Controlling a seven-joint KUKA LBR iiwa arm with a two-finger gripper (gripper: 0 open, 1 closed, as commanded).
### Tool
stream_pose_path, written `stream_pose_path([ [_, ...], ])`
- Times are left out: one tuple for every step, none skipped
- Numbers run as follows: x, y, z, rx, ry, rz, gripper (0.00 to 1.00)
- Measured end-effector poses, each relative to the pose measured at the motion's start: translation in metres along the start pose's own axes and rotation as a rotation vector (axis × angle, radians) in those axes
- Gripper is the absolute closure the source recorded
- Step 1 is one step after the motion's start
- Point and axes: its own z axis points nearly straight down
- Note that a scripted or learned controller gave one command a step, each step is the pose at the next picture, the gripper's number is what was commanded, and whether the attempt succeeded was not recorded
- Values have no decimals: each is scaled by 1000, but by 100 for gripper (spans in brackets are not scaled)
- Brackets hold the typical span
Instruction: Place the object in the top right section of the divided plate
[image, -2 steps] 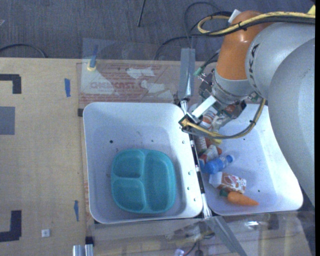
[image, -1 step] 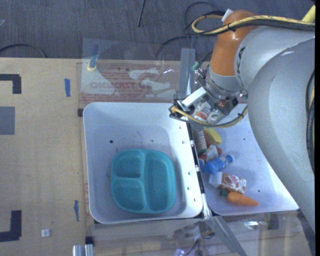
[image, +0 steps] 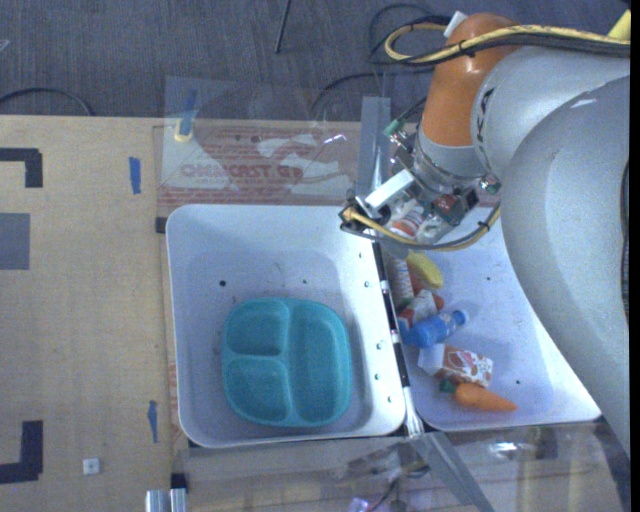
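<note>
On my feed, the left of the bench is a bare tan board with strips of blue tape. Next comes the left shallow white bin, and lying flat in its lower middle I see the teal plastic divided plate, its sections all unfilled.

Across the wall the two bins share, the right shallow white bin holds a loose pile near its left wall: a yellow rounded piece at the top, some red-and-white packets below it, then a blue plastic bottle with a white cap lying on its side, a red-and-white carton, and an orange toy carrot nearest the front edge.

Above that pile, the grey arm with its orange band comes in from the right, and the gripper hangs over the far left corner of the right bin. Its fingers are buried under wrist hardware and cables, so I cannot tell how they stand, or which object is the one to be placed.
</note>
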Motion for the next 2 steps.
stream_pose_path([
  [0, -11, 9, 3, 0, -29, 100],
  [-32, 29, 9, 1, 2, 220, 100],
])
